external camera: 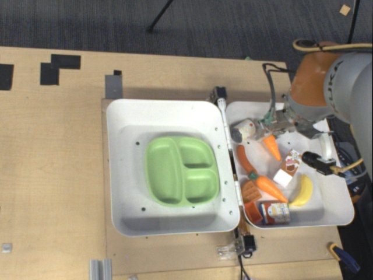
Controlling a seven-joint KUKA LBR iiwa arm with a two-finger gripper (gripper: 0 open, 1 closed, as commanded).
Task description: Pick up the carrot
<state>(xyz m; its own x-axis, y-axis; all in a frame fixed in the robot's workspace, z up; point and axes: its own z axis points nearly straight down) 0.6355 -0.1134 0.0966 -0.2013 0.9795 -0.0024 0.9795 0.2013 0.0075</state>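
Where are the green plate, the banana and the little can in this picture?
green plate (182,169): camera view, in the left bin, point on the ridge between its compartments.
banana (301,192): camera view, in the right bin, point on the middle of its curve.
can (274,213): camera view, near the right bin's front edge, point on its label.

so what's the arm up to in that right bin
The arm's gripper is down in the right bin, right at the top end of a small carrot that hangs or leans just under it. Whether it really has a grip on it cannot be told from here. A second carrot lies lower in the bin among a banana, a can and other toy food. The left bin holds a green plate.
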